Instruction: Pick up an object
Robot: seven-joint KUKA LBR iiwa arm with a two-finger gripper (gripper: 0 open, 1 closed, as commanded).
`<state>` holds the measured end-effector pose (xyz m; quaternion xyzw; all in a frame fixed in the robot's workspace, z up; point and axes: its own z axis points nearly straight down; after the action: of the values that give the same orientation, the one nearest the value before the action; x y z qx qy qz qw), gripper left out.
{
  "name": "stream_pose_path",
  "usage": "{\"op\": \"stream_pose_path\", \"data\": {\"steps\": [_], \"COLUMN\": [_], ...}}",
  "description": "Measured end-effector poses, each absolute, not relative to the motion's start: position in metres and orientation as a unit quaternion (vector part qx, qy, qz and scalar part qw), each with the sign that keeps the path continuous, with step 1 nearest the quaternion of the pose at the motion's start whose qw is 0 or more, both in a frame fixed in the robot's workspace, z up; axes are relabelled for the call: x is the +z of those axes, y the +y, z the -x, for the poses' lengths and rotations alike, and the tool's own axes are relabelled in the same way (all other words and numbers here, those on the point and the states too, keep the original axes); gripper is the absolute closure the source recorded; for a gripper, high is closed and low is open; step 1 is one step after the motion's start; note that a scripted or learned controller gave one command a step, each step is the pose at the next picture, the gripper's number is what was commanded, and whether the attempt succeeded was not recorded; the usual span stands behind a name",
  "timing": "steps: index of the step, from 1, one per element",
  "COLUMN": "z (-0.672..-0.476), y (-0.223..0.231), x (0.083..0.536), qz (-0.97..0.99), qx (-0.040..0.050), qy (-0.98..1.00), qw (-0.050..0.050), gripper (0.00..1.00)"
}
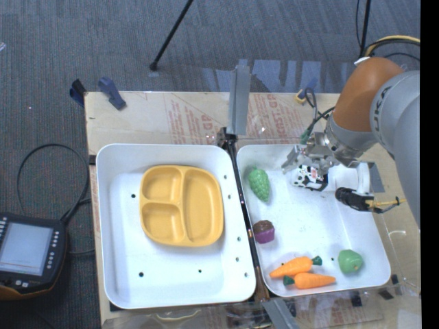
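Five loose items lie in the right bin (381, 249), and any could serve as the pick: a green bumpy veg (259, 184) near the left wall, a small purple piece (264, 232) below it, two carrots (305, 273) side by side at the near edge, a green pepper (350, 261) in the near right corner. The tool (310, 172) hangs over the far part of that bin, w/ a black-and-white item (309, 177) right under it; can't tell if that item is gripped or just lying beneath, and can't tell if the tool is spread or closed, since the wrist hides the tips. A black piece w/ orange tip (360, 200) lies to its right, prob. part of the rig or a tool, unclear. Left bin (113, 184) carries a yellow divided plate (182, 205). Handling, as judgement: all look like plastic toy food, so light, stiff, smooth-skinned, not fragile. Carrots are tapered and touching or nearly so, likely to roll or slip out; take one across the thick middle, not the tip. Pepper is rounded, close to two walls, awkward approach. Bumpy veg looks the best bet: textured skin, free space round it, grip across its narrow width. Purple piece is small, needs good centring.
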<state>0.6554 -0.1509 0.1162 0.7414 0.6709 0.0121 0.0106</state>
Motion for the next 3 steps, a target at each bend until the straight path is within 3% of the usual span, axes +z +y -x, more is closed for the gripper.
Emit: {"op": "stream_pose_path", "data": {"steps": [2,3], "z": [-0.654,-0.658], "y": [-0.178,-0.171], "x": [0.103,0.116], "qz": [-0.777,-0.774], "qx": [0.0115,0.0144], "qy": [0.629,0.633], "qw": [0.009,0.009], "gripper": [0.0,1.0]}}
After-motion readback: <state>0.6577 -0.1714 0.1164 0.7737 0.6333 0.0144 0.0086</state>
